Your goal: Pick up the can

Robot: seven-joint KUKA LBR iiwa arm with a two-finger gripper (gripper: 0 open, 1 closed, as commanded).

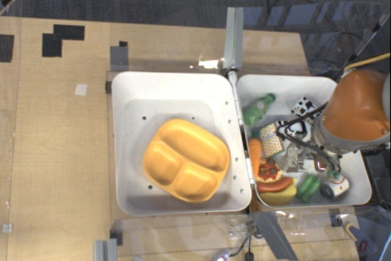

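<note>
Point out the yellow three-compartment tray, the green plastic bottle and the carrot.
Yellow three-compartment plastic tray (186, 159): camera view, centre where the compartments meet.
Green plastic bottle (257, 109): camera view, mid-body.
Orange carrot (255, 150): camera view, middle of its length.

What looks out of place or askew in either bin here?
The yellow divided tray lies skewed in the left bin. In the right bin, toys are heaped together, the green bottle tipped over. Nothing looks spilled or damaged.

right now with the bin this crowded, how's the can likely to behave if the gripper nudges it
The can seems to lie on its side near the right bin's front corner, so it may roll. It looks small, probably light. The green toy beside it may get pushed along.
</note>
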